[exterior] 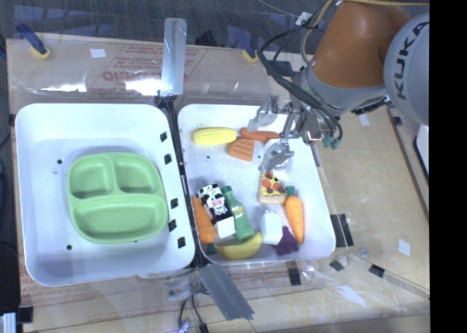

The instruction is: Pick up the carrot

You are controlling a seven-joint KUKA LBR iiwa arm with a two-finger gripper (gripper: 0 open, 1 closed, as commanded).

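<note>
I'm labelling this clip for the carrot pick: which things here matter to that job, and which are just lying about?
For the job:
carrot, by the right bin's right wall
gripper, over that bin's far part
right bin

Lying about:
second carrot
corn
pizza slice
banana
cow toy
green bottle
green tray in the left bin

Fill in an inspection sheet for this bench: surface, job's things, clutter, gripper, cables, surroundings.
Surface: two white bins; left bin holds a green divided plate.
Job's things: carrot lies by the right bin's right wall; a second carrot by its left wall.
Clutter: corn, pizza slice, banana, cow toy.
Gripper: gripper above the bin's far end, holding nothing.
Cables: black cables loop at the wrist.
Surroundings: taped cardboard.
</note>
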